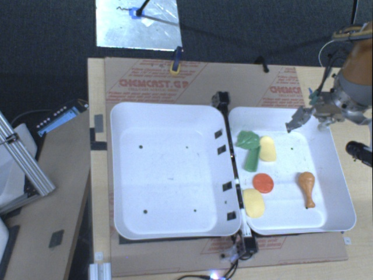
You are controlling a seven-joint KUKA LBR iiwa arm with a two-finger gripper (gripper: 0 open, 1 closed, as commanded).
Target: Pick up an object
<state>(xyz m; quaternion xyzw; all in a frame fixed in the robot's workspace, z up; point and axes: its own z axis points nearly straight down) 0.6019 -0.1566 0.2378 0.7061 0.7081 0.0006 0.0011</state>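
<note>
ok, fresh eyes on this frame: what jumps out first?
The colourful cluster in the right white bin: a green plastic piece touching a pale yellow rounded piece, a round red-orange disc below them, and a brown drumstick-shaped toy to the right. The tool sits over that bin's far edge.

Light falls evenly and fairly bright from overhead, so both white bins read clean and nearly overexposed; the left bin [169,168] loses most surface detail apart from a few dark specks. Shadows are soft and short: a faint grey one hugs the bin walls, and small ones lie beneath the toys in the right bin [326,174]. Above the left bin, a silvery sheet [139,15] catches strong glare and looks washed out. The dark floor beyond it stays dim and grainy. Overall sharpness is modest; the arm [355,80] to the right of the bins is soft, slightly smeared.
</note>
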